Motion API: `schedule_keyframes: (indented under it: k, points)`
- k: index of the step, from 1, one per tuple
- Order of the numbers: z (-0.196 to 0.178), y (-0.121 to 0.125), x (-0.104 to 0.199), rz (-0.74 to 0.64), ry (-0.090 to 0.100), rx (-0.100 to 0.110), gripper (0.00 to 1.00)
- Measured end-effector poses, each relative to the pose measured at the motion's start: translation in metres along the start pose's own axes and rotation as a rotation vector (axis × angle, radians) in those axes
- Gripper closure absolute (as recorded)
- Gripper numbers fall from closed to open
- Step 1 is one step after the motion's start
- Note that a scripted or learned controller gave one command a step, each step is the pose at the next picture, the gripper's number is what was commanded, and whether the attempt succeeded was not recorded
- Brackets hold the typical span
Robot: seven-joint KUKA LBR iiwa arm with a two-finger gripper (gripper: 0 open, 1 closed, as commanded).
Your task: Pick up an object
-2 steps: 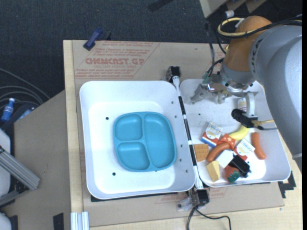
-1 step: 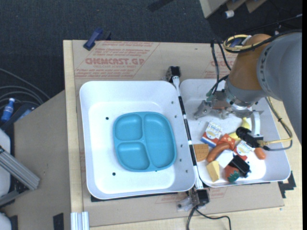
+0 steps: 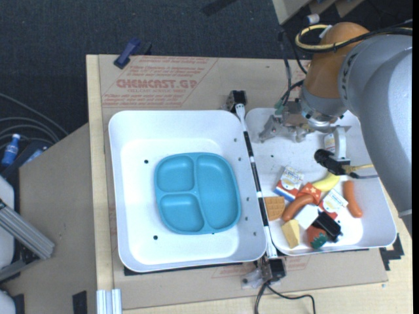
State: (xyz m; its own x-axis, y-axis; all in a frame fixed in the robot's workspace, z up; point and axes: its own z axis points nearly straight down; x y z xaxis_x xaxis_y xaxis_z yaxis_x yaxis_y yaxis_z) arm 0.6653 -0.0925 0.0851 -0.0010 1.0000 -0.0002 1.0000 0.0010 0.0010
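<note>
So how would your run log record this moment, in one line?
arm: over right white bin | pincer: above bin's far end | pile of toy food: untouched

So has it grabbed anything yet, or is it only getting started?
Nothing looks picked up yet. The toy food, including a banana and a hot dog, lies piled in the right bin. The blue divided plate sits alone in the left bin. The arm's pincer is at the right bin's far end, apart from the pile. Reaching the pile, grasping and lifting all remain.
</note>
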Motion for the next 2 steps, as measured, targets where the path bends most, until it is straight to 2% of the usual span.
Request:
schedule_keyframes:
  k: [1, 2]
  points:
    - [0.001, -0.106, -0.005, 0.003, 0.001, 0.003, 0.0]
    - [0.0, -0.038, 0.0, 0.0, 0.001, 0.001, 0.0]
